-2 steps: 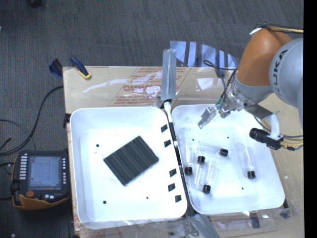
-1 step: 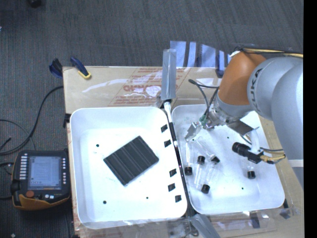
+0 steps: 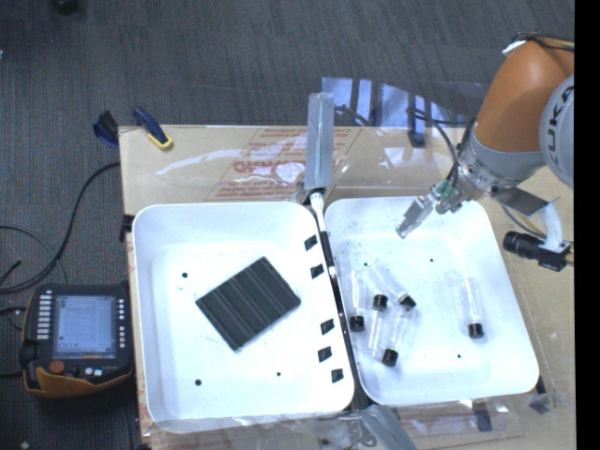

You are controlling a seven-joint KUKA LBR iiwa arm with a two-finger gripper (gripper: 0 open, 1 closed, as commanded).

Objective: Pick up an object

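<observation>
two shallow white bins side by side on a brown surface (image 3: 234, 157). left bin (image 3: 155, 364) with a dark ribbed flat pad (image 3: 248, 302) lying at a slant near its middle. right bin (image 3: 497, 279) with several clear small tubes with black caps: a loose cluster in the lower left part of that bin, one tube (image 3: 358, 304) close to the dividing edge, another (image 3: 377, 289) just beside it, one (image 3: 397, 289) angled toward the middle, one (image 3: 388, 343) lowest of the group; a lone tube (image 3: 472, 309) well apart toward the right side. grey arm with orange band (image 3: 520, 87) reaching in from the upper right of the frame. pincer (image 3: 411, 223) hanging above the upper middle of the right bin, tilted down and to the left, above the cluster and apart from every tube, nothing seen between its tips; released or clenched, cannot tell at this size. handheld control unit with screen (image 3: 75, 337) at lower left of the frame, on the dark carpet (image 3: 187, 45). blue and yellow clamp (image 3: 150, 127) at the upper left corner of the surface.
</observation>
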